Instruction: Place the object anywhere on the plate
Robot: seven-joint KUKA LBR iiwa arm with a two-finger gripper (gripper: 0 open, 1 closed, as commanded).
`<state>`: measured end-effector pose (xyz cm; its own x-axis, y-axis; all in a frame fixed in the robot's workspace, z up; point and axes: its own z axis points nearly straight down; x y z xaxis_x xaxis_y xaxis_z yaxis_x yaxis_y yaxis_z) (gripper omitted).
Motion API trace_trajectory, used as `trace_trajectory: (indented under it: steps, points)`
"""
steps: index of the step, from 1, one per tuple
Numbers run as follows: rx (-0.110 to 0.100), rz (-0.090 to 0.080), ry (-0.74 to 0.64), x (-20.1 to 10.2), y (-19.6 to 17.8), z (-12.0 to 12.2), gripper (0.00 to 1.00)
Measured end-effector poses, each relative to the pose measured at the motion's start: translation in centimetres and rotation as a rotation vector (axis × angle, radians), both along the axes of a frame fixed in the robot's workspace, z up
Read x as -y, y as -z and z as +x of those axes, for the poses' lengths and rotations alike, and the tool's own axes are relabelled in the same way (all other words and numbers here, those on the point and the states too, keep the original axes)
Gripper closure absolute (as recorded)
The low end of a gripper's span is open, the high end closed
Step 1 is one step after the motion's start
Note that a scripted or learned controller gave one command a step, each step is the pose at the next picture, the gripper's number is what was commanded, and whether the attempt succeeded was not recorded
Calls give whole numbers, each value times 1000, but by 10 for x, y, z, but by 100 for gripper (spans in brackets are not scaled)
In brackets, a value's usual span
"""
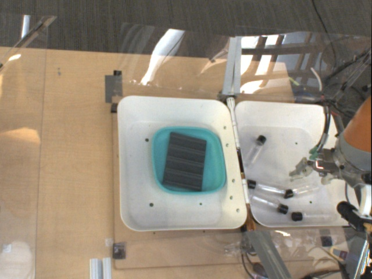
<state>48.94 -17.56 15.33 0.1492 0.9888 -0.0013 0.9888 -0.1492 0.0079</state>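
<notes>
You see two white bins side by side on the wooden worktop (64, 156). In the left bin (133, 208) sits a teal plate (216, 167), and a dark ribbed block (185, 161) lies flat on it, roughly centred and slightly tilted. The right bin (279, 118) holds several clear tubes with black caps: one (257, 146) near its left side, another pair (270, 189) lower down, and a loose black cap (296, 216) near the front edge. The arm (356, 133) comes in from the right, its end effector (308, 168) low over the right side of the right bin, well apart from the plate. You cannot tell how far the end effector is open, or whether it has hold of anything.
</notes>
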Motion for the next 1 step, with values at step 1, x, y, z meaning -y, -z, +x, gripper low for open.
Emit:
trace_trajectory:
  steps: [1]
  points:
    - [1, 0, -42, -4, 57, 1, 0]
